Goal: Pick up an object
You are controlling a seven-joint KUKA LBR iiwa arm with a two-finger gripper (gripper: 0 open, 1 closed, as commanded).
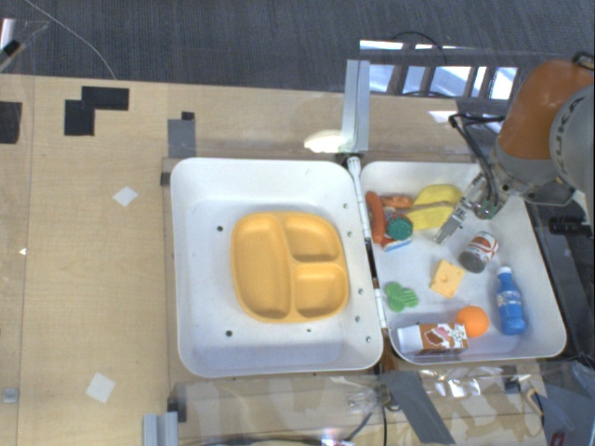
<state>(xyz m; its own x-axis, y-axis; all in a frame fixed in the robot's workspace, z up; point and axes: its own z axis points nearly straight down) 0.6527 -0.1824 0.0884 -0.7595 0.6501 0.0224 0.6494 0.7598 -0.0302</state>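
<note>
Reaching into the right bin (548,337), the gripper (453,227) is hovering just beside the yellow banana (433,206), its fingers slightly parted and gripping nothing.

Crowding it are a carrot (376,217), teal toy (399,228), small can (478,252), cheese wedge (448,279), green piece (401,295), blue bottle (509,301), orange (473,321) and carton (434,338); a yellow divided tray (288,265) is sitting in the left bin (200,203).
</note>
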